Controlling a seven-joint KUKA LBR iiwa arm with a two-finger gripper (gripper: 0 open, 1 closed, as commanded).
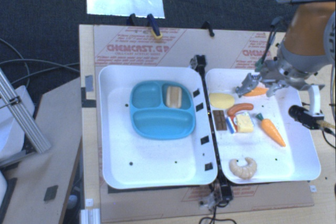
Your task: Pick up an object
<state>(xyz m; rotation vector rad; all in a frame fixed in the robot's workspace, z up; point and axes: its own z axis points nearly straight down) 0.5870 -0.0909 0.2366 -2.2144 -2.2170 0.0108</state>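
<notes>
The right bin [294, 165] holds the toy food. The gripper [260, 85] hangs over an orange piece [257, 92] near the far wall, fingers spread astride it, nothing lifted. It should settle lower and centre before closing (smooth plastic slips). Nearby: a tapered carrot [273, 131], a ridged shrimp [243, 167], a glossy sausage [240, 108].

Gripper [261, 85] low in right bin [304, 165], fingers astride an orange piece [256, 92] — grip unclear. Nearby: sausage [240, 108], carrot [273, 130], yellow oval [221, 100], shrimp [242, 167]. Left bin [115, 165] — blue divided plate [160, 113] with bread slice [174, 96].
</notes>
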